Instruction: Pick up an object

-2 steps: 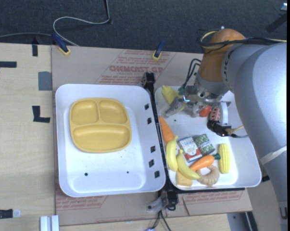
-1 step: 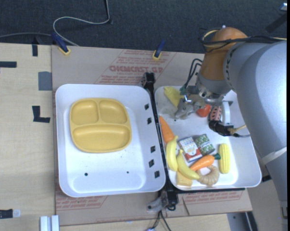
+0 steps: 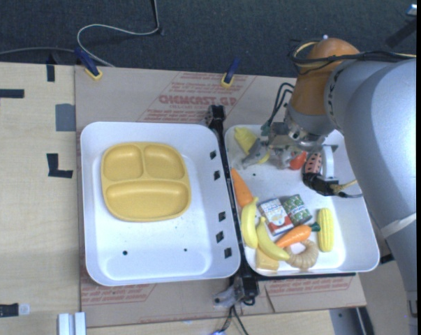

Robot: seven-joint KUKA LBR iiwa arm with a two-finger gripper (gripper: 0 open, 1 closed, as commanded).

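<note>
My gripper (image 3: 257,155) hangs low over the far left corner of the right bin (image 3: 357,253), below the orange wrist band. A yellow-green toy piece (image 3: 245,139) lies just beside it, toward the bin's back corner; I cannot tell if they touch. A small red piece (image 3: 298,161) sits right of the gripper, partly hidden by the wrist. An orange carrot (image 3: 242,187) lies in front of the gripper along the bin's left wall. Further forward lie a banana (image 3: 253,230), a red-and-white box (image 3: 274,215), a green packet (image 3: 296,207) and a corn cob (image 3: 325,229).
The left bin (image 3: 154,257) holds a yellow divided plate (image 3: 146,181). A second small carrot (image 3: 294,236), a tan ring (image 3: 306,257) and a yellow wedge (image 3: 266,260) crowd the right bin's front. The black divider (image 3: 223,180) runs between the bins. The grey arm covers the right side.
</note>
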